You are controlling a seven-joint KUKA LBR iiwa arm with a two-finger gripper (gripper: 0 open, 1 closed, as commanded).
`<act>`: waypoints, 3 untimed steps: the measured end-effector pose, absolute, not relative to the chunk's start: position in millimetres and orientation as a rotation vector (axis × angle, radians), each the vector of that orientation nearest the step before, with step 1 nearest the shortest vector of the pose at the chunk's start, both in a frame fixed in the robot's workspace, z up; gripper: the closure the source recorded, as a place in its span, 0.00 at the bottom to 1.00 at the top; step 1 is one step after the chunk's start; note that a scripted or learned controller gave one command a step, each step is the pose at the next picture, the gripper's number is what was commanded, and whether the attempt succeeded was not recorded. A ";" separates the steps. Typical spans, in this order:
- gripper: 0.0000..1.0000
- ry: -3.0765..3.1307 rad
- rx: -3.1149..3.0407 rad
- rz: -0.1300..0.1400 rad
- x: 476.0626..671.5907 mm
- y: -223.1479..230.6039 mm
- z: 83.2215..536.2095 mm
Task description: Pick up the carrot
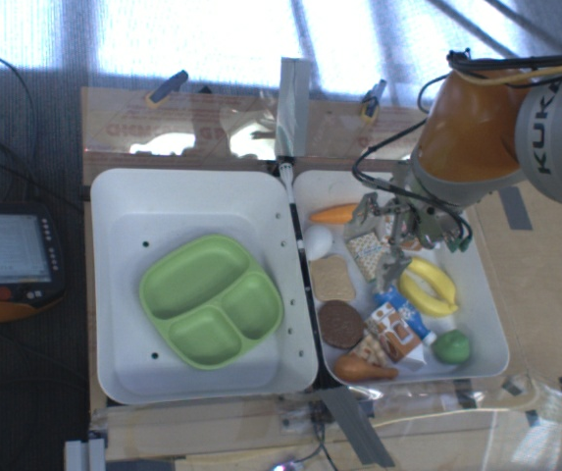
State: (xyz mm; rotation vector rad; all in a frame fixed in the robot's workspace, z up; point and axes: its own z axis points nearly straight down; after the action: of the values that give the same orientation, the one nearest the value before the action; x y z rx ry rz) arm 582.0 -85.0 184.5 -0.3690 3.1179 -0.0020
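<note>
bench (192,130) under striped window light

bench (536,263), two white bins (114,263) (side by side)

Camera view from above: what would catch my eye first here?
Probably the green divided plate, alone in the left bin. Next, the arm's orange band over the right bin, its end effector hanging beside the carrot amid crowded toy food, including a yellow banana.

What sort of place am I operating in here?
Likely a robotics lab test bench: two white bins side by side hold toy food like the carrot and a green divided plate, with a teach pendant lying alongside.
</note>
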 end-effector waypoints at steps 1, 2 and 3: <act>0.00 3.137 -0.105 0.003 620.0 -26.8 184.0; 0.00 3.138 -0.060 -0.002 613.7 -80.2 184.5; 0.00 3.117 -0.342 0.000 665.1 -108.1 96.0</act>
State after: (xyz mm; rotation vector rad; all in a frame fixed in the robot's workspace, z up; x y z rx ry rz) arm 665.1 -108.1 96.0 -0.3423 3.1169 0.0001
